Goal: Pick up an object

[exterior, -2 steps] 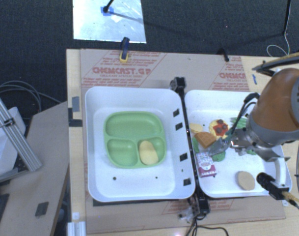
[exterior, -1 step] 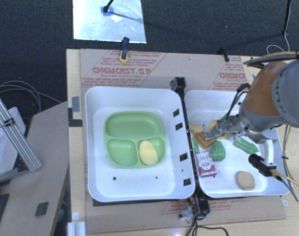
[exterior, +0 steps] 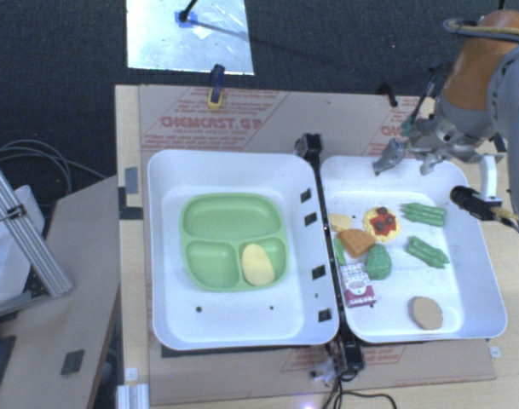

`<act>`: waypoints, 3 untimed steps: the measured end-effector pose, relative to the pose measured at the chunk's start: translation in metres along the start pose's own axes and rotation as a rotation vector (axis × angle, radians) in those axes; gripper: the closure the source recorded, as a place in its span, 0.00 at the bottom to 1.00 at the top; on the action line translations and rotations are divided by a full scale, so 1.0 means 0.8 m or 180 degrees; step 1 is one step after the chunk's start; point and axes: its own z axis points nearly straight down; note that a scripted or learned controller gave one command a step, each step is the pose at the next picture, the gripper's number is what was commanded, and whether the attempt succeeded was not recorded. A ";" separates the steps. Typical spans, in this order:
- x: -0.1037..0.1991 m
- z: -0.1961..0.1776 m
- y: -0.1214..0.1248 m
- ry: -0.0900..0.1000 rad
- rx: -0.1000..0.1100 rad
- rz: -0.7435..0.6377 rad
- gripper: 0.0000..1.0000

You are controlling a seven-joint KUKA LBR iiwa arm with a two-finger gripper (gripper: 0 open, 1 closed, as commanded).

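Up near the back rim of the right bin (exterior: 476, 254), the end effector (exterior: 410, 158) hangs with its two fingers (exterior: 387, 160) spread apart and nothing between them. All the loose items lie below it in the view, toward the front of that bin and well apart from the fingertips. Closest, just down from the end effector, sits a small pizza-like toy (exterior: 383, 222) with a red middle, and to the right of that a green bean pod (exterior: 423, 214). A second green pod (exterior: 428, 251) lies further down. Down and slightly left of the end effector are an orange wedge (exterior: 356, 242), a dark green leafy piece (exterior: 378, 262) and a small red-and-white packet (exterior: 357, 284). A tan round cookie (exterior: 427, 313) rests farthest off, near the front rim. Far to the left, in the other bin (exterior: 170, 313), a green divided tray (exterior: 233, 220) holds a yellow oval piece (exterior: 258, 265). Both bins rest on the table (exterior: 208, 118).
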 end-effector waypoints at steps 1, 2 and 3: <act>0.000 0.129 -0.082 0.0021 0.0080 0.0024 0.00; 0.000 0.105 -0.073 0.0011 0.0023 0.0005 1.00; 0.000 0.107 -0.075 0.0011 0.0034 0.0003 0.00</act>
